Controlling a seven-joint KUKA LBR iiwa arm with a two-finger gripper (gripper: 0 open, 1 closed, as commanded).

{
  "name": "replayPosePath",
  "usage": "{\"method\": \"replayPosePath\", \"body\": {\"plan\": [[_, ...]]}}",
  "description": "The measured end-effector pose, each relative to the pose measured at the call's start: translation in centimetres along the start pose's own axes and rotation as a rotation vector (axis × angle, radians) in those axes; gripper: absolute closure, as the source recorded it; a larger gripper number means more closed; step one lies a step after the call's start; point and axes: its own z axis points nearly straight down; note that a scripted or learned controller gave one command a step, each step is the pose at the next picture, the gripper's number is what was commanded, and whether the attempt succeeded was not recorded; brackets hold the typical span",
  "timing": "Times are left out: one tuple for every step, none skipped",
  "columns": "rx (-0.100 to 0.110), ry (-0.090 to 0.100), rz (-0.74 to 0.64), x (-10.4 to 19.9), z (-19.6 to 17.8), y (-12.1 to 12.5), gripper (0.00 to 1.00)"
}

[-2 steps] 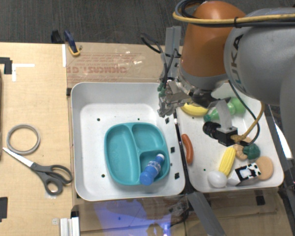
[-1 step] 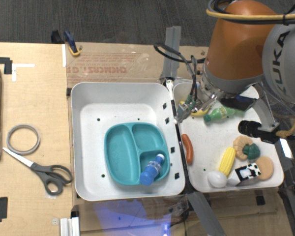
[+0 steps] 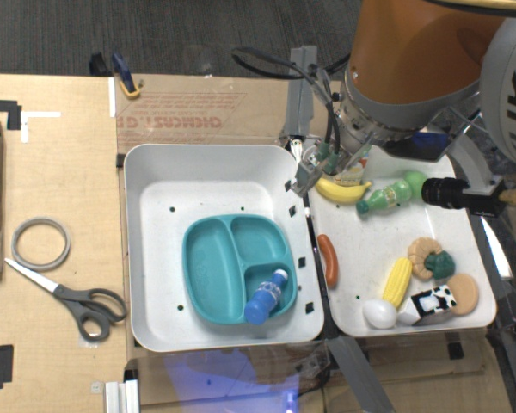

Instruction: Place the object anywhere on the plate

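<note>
- Gripper (image 3: 320,169): hangs over the inner top corner of the right bin (image 3: 477,231), at 12 o'clock from the hot dog; whether it is parted or closed cannot be told from this angle.
- Banana (image 3: 341,189): lies just beside the gripper, at its 4 o'clock, in the right bin's top left area.
- Green bottle (image 3: 389,194): at 3 o'clock from the banana, touching or nearly so.
- Hot dog (image 3: 328,259): along the right bin's left wall, at 6 o'clock from the gripper.
- Corn cob (image 3: 397,281), white egg (image 3: 379,314), black-and-white cow toy (image 3: 433,302), bread and broccoli cluster (image 3: 433,259): grouped at the right bin's 5 o'clock corner.
- Teal divided plate (image 3: 232,261): centre of the left bin (image 3: 155,231).
- Blue water bottle (image 3: 267,298): lying in the plate's compartment at 5 o'clock.
- Scissors (image 3: 73,298) and tape roll (image 3: 40,243): on the bench, at 9 o'clock from the left bin.
</note>
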Motion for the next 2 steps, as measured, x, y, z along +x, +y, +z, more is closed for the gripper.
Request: {"method": "replayPosePath", "body": {"plan": [[0.002, 0.001, 0.063, 2.3, 4.6, -0.6, 1.0], [-0.002, -0.001, -0.435, -1.1, -7.7, -3.7, 1.0]]}}
